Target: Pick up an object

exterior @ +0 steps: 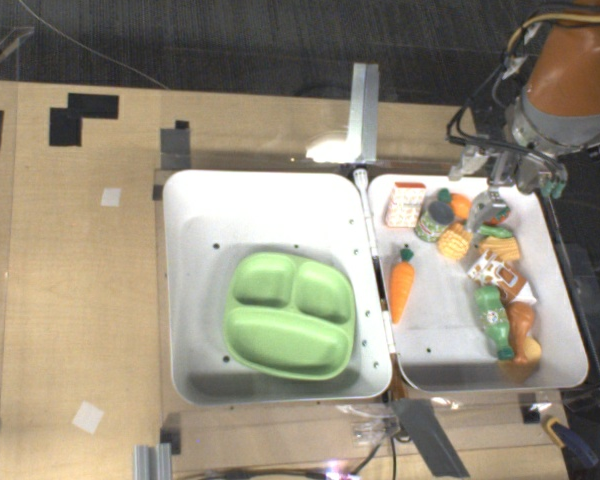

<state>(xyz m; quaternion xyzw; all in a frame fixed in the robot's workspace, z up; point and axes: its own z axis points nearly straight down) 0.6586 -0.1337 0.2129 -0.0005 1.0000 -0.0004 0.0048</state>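
Your arm comes in top right. The claw sits low over the back of the right bin, right on the toy-food cluster. I can't tell its state, or whether it has anything: the metal tip blends into the items under it.

Candidates, all in the right bin:
- carrot: lies alone near the left wall, well apart from the pile. Looks like light rigid plastic, probably smooth. Take it across the thick orange body, not the green top. Easiest pick, in my judgement.
- corn and a dark jar: touching each other just left of the claw. Round, likely to roll or squirt out.
- green bottle: lies against a brown item near the right wall. Grip across the middle, but the neighbour crowds it.
- red-and-white card at the back: flat, hard to get under.

The left bin holds a green divided tray; broad and shallow, poor target.

Hard to read: the items directly under the claw, and the packet-like piece below it.
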